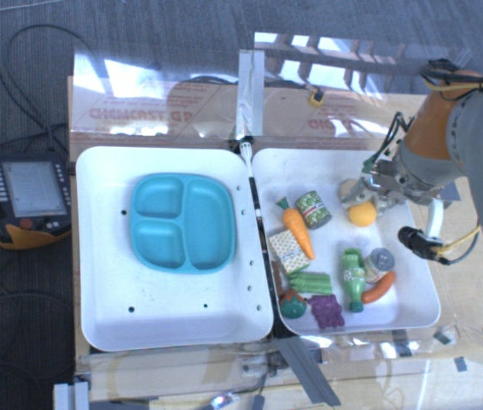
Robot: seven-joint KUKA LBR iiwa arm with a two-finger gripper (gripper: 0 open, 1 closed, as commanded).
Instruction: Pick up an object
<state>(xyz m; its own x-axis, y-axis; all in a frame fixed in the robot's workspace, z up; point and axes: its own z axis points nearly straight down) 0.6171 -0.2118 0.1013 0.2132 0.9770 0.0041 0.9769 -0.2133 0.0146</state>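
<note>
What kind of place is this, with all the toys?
Probably a robot lab. A grey robot arm reaches over two white bins on a bench, a handheld control pad lies on the carpet with cables, and toy food like a carrot is there for practice.

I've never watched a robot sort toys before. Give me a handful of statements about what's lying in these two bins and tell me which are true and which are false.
1. The blue divided plate lies in the left bin. True.
2. The toy carrot lies on the blue plate. False: it lies in the right bin, beside the green can.
3. The gripper is over the right bin, by the yellow fruit. True.
4. The green bottle stands in the left bin. False: it lies in the right bin.
5. The purple grapes are near the right bin's front edge. True.
</note>
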